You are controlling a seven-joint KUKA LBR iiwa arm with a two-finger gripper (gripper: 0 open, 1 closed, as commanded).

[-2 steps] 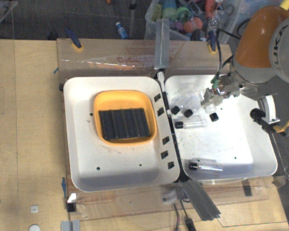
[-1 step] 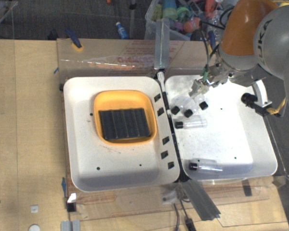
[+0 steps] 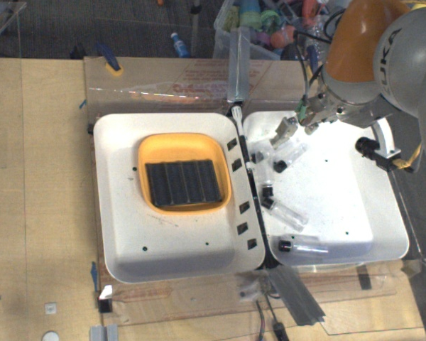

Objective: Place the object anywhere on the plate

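Hovering at the right bin's point(image 3: 383, 244) far-left corner, the gripper point(image 3: 292, 125) (grip state unclear) nears clear vials point(image 3: 287, 153); the plate point(image 3: 183, 146) waits left. Transparent, round, they could slip.

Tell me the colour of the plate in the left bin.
Orange-yellow plate, with a dark ridged block lying on it; camera view.

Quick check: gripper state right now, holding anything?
Gripper: over the back of the right bin, above the clear tubes; state cannot be told.
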